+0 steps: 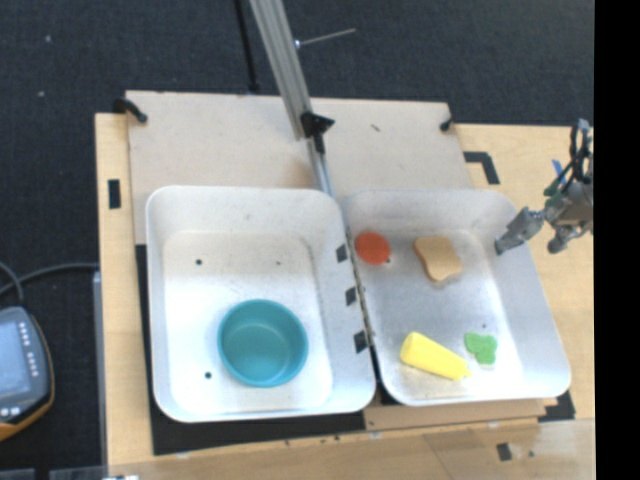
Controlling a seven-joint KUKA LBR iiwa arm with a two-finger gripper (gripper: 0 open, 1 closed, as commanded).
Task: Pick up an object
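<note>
Two white bins (160, 268) are sitting on the wooden surface (520, 158), no writing legible. Pincer (545, 226) is hovering at the right bin's edge; its spread I cannot tell.

Grey metal gripper (522, 230), dark wiring bundled above wrist.

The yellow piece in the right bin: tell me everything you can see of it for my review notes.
The yellow piece is a solid, matte wedge-like block, plastic or foam by its look, wider at its upper left end and narrowing toward the lower right. It lies flat and slanted on the floor of the right bin, near the front edge. A small green object sits just to its right, very close; contact cannot be told. Nothing grips it.
</note>
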